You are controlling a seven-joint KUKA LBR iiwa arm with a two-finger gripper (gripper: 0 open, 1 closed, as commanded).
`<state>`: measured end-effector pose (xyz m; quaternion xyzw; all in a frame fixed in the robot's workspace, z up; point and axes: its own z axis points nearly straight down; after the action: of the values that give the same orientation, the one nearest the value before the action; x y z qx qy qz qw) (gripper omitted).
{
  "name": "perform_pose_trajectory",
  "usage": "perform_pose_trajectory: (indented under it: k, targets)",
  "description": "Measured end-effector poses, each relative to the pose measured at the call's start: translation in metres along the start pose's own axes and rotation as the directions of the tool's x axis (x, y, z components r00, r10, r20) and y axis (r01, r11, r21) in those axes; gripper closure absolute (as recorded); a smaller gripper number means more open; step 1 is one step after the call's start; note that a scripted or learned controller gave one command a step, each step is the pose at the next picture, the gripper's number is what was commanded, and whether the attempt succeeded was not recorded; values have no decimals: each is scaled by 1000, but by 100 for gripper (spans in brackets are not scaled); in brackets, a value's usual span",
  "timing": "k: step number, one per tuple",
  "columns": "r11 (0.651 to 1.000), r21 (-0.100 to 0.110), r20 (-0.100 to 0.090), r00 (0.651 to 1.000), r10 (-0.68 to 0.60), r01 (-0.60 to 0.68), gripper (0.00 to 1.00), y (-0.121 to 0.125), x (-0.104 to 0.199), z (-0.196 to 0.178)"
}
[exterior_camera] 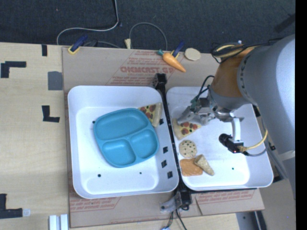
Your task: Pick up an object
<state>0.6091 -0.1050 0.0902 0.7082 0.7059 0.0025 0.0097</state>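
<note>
In the right bin (249, 174) lie a pizza slice (186, 128), a round cookie (188, 148), an orange toast-like piece (191, 167) and a tan wedge (205, 164). My gripper (193, 115) hangs low at the bin's left side, right over the far edge of the pizza slice. Its metal fingers (187, 113) point down-left toward the slice. A second pizza slice (151, 112) rests in the left bin (81, 128) beside a blue divided plate (125, 136).
A toy carrot (173, 62) and a pale round disc (193, 54) lie on the cardboard behind the bins. A black divider clip (160, 82) sits between the bins. Cables loop across the dark floor at the back. The arm covers the right bin's far right part.
</note>
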Motion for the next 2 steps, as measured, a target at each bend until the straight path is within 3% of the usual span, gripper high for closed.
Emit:
perform_pose_trajectory:
  k: [1, 2]
  targets:
    - [1000, 13, -8, 1000, -5, 5, 0, 62, 8, -17]
    - [1000, 15, -8, 1000, -5, 5, 0, 28, 8, 6]
